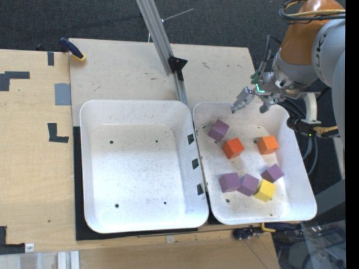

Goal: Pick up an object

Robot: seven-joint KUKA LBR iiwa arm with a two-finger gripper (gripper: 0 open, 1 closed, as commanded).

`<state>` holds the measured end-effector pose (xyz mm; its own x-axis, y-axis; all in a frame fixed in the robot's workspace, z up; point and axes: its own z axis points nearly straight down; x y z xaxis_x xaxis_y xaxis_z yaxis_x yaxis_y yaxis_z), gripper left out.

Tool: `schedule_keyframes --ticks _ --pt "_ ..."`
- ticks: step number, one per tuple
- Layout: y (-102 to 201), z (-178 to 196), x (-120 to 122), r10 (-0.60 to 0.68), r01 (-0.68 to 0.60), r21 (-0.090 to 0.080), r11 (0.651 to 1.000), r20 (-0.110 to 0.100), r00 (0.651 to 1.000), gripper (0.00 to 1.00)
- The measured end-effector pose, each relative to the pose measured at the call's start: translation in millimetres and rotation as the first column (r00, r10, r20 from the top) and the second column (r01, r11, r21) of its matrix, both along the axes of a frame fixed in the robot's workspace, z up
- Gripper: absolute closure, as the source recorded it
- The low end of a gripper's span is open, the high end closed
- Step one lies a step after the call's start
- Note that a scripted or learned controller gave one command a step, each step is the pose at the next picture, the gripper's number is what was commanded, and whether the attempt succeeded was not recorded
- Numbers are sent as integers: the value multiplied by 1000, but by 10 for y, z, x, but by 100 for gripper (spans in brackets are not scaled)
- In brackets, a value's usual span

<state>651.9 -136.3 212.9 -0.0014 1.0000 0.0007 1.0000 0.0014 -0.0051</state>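
wooden bench point(33, 150) bears two white bins point(140, 116) side by side.

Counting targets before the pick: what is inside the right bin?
The right bin holds seven blocks: four purple, two orange and one yellow. The gripper hangs over its far rim, hiding that strip.

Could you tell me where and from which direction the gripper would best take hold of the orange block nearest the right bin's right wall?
Probably from straight above, closing on two opposite flat sides of the orange block. It lies apart from the other blocks in the right bin, leaving room for the gripper fingers on both sides.
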Motion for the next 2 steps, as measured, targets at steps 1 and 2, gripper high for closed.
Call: schedule_keyframes --ticks 1,2 --pt "-2 25 9 1 -1 -2 1000 4 1000 0" --pt "-77 -517 -71 -1 1 -2 1000 -2 1000 0"
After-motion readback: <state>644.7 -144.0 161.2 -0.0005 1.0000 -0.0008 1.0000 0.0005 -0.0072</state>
